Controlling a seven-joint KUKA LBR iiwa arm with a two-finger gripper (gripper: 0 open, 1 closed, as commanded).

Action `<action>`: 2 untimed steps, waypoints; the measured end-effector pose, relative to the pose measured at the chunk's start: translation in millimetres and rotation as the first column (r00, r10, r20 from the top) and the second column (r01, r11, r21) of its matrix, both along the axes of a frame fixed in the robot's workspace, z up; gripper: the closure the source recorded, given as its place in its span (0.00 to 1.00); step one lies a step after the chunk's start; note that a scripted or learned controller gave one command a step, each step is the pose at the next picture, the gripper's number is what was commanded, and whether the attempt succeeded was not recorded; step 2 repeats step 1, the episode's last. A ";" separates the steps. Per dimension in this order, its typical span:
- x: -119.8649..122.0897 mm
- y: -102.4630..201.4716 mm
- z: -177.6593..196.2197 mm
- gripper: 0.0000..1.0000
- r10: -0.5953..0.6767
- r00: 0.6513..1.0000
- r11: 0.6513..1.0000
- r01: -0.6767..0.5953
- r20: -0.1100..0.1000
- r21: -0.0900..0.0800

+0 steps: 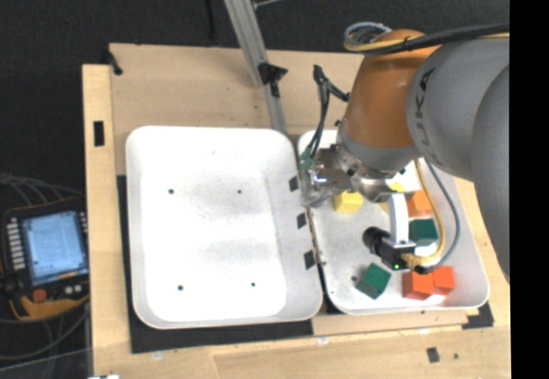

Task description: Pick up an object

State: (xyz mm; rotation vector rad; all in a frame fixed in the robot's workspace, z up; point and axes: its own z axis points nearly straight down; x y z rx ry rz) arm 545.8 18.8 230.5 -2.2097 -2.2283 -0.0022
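Note:
My gripper hangs low over the far left part of the right bin, close to the wall it shares with the left bin. A yellow block lies just to the right of the gripper, touching or nearly touching it. At the bin's near side lie a dark green block and two orange blocks side by side. Another green block, an orange block and a small yellow piece show partly beneath the arm. The wrist hides the bin's far part.
A slanted metal pole rises from the bench behind the bins. A control pendant with a lit screen sits off the bench at the left. The wooden bench surrounds both bins.

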 end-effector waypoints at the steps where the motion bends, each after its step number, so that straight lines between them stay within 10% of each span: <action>1: -15.0 50.0 -6.4 1.00 -0.001 1.000 1.000 0.001 -0.001 -0.002; 2: -15.0 50.0 -6.4 1.00 -0.001 1.000 1.000 0.001 -0.001 -0.002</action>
